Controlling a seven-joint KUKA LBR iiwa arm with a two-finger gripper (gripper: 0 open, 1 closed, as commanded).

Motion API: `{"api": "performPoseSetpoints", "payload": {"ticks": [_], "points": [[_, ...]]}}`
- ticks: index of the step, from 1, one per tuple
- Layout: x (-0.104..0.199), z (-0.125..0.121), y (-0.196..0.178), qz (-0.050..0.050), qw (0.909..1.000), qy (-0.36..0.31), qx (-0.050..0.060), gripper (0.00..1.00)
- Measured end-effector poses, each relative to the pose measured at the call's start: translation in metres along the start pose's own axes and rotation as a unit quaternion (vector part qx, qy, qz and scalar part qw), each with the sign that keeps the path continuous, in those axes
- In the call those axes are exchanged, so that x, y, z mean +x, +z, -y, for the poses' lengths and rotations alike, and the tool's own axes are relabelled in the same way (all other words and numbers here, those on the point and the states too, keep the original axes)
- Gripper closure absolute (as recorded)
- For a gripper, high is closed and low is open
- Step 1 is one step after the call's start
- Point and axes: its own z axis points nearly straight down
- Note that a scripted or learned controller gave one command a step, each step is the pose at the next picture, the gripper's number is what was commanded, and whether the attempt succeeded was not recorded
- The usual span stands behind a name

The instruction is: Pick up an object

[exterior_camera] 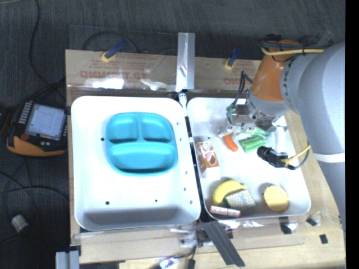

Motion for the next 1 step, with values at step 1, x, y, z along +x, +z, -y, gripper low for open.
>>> {"api": "performPoseSetpoints", "payload": {"ticks": [1], "points": [[0.0345, -0.0044, -0.0968, -0.002, 0.9991, -0.042, 0.000, 1.00]]}}
